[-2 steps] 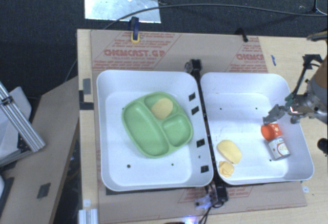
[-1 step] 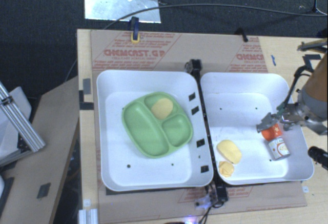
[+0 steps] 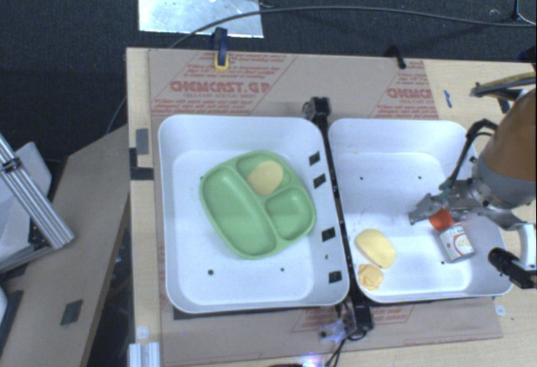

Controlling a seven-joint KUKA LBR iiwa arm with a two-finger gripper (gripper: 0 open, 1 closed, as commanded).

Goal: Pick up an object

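One gripper [image 3: 436,212] is seen low in the right bin [image 3: 394,151], just beside a small red-capped bottle [image 3: 453,239]; its finger state cannot be told. Two smooth yellow lumps [image 3: 373,256] are found near the bin's left wall. In the left bin [image 3: 193,147], a green divided plate [image 3: 243,214] holds a yellow lump [image 3: 266,177].

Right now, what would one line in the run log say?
tool: over right bin | beside small bottle | two yellow lumps nearby | green tray in left bin
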